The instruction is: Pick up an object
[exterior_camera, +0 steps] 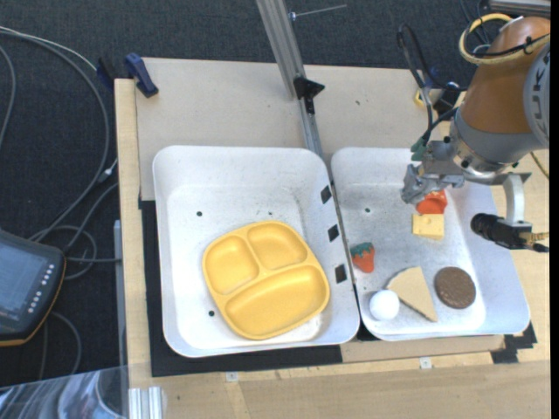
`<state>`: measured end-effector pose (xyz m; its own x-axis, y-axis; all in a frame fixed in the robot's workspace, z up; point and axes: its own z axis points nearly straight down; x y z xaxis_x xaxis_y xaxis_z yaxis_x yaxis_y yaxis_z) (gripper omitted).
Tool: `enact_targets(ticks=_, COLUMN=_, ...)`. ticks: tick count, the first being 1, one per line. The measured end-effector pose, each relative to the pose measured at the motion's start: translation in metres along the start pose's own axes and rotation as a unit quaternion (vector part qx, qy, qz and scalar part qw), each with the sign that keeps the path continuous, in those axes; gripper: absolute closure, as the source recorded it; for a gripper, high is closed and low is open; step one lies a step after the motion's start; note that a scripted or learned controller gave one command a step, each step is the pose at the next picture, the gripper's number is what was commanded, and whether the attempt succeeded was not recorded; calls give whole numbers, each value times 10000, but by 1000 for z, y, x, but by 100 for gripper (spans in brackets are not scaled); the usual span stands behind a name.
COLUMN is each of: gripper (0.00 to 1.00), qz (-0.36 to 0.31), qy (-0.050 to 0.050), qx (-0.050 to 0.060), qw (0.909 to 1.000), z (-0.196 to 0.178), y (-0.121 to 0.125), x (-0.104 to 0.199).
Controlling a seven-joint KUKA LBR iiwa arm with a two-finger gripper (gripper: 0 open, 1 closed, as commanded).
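Over the right bin (489, 321), toward its far half, the gripper (425, 188) is seen hanging from the grey and orange arm (502, 85). Whether the jaws are spread or pressed together cannot be told, since they are viewed from above and masked by the gripper's own body. Just below the gripper an orange-red object (432, 203) is seen, partly covered by it; whether it is touched or gripped cannot be made out. A pale yellow block (428, 225) lies just beside that object, on its near side.

Nearer in the same bin a tan wedge (417, 291) is laid, with a white ball (383, 305) touching or almost touching its left corner and a brown disc (455, 287) just beside it on the right. A small red and green piece (363, 257) rests close to the bin's left wall. A black part (493, 228) of the arm is cut off at the right edge.

A yellow tray (265, 278) with three compartments is held by the left bin (175, 182), set toward the near side; the far half of that bin is left open. Open floor is also seen in the right bin's middle, between the red and green piece and the block. Both bins are carried by the table (218, 103), and a metal post (284, 33) rises at the far end of the gap between them.
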<state>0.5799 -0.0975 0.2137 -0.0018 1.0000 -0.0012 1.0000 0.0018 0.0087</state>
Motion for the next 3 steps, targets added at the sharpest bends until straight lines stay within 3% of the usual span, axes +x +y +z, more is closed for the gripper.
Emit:
enact_targets(ticks=1, gripper=100, qz=-1, qy=-1, qx=2, qw=10000, z=-55, y=2, x=0)
enact_targets(ticks=2, gripper=100, qz=-20, qy=17, qx=57, qw=10000, z=-38, y=12, x=53)
enact_targets(ticks=3, gripper=100, qz=-28, qy=16, qx=26, qw=10000, z=-43, y=29, x=107)
